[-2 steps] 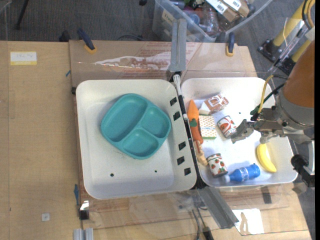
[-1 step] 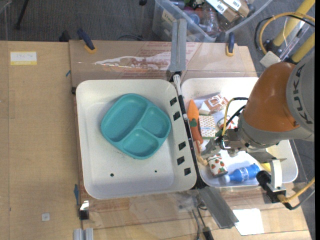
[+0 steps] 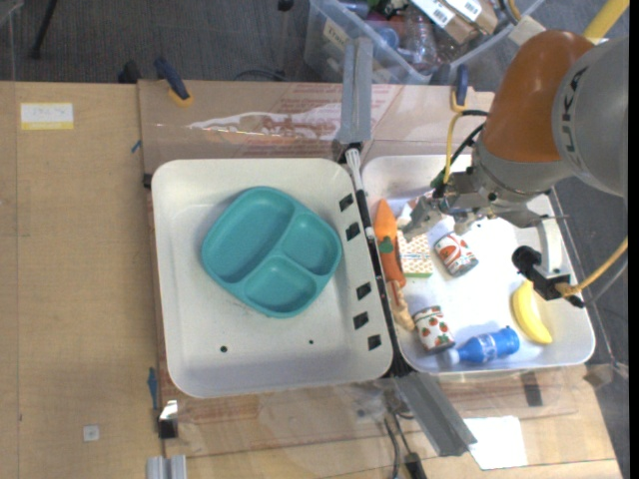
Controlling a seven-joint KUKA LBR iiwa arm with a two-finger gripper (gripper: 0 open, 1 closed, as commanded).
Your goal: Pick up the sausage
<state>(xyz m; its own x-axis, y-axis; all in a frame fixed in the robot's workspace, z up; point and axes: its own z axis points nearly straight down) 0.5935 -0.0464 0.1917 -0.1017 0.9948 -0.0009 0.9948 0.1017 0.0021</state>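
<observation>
Sausage (image 3: 388, 245), prob. the long orange-brown piece, lies lengthwise tight against the left wall of the right bin (image 3: 491, 292), toward the far left corner. Gripper (image 3: 419, 218) hangs just beside its far end, nothing visibly held; can't tell whether it's spread or closed, too much wrist clutter.

Risks, as I judge them: the wall is the main one. Little room on the sausage's wall side, so a jaw could land on the rim or on top of the piece and shove it instead of straddling it. A small packet (image 3: 417, 260) sits right next to it on the inner side, and could get pinched along w/ it. A red-and-white can (image 3: 455, 254) stands near, within range of an arm sweep.

Open room: mid-bin floor is bare, good for approach from the right. Near edge is crowded: second can (image 3: 431, 328), blue bottle (image 3: 488, 346), banana (image 3: 531, 313) at the right edge. Left bin (image 3: 163, 267) has just a teal plate (image 3: 272, 251).
</observation>
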